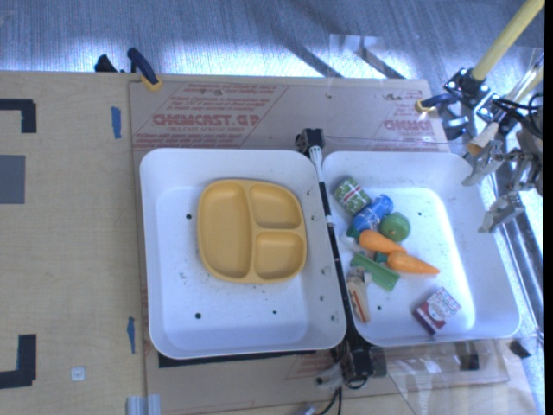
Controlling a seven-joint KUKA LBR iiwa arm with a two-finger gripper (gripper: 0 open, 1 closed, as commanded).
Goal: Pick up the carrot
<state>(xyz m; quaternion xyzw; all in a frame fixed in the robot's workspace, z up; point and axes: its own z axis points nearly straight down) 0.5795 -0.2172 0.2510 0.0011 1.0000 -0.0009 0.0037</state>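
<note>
Left bin [164, 258] is carrying a yellow divided plate [252, 230]. Carrot [412, 264] is lying in the right bin [484, 301], long axis roughly left-right, tip pointing right, second orange piece [378, 241] touching it. Claw [492, 158] is sitting up-right of the carrot; can't tell its state. Cardboard [207, 119] print is reading "CHEMCAST GP", I'm guessing.

Robot hardware [497, 158] at the right edge, details indistinct.

Red mirrored lettering ran across the cardboard sheet [259, 115] behind the bins — its words too faint to make out. The small red carton [438, 309] bore print — illegible.
</note>
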